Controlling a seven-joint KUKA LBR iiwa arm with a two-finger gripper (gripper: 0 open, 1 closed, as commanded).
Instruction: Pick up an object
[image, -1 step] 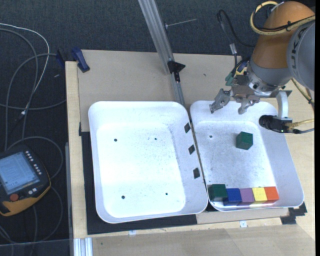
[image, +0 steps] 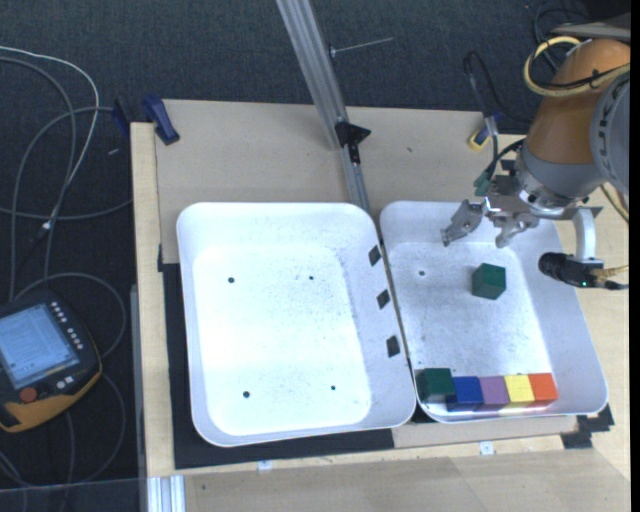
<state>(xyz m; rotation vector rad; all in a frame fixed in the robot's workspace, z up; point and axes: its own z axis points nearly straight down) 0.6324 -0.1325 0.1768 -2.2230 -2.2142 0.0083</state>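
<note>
Camera view: the gripper (image: 484, 226) hangs with fingers spread apart and nothing between them, over the far end of the right bin (image: 570, 340), just beyond the lone green cube (image: 489, 281). I judge it should centre above that cube, then descend straight. A row of coloured blocks (image: 487, 388) lines the near wall, well clear, and the left bin (image: 200, 240) sits alongside

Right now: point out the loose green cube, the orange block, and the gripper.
loose green cube (image: 489, 281), camera view, its top face.
orange block (image: 542, 386), camera view, its top face.
gripper (image: 485, 231), camera view, midway between fingertips.
</note>
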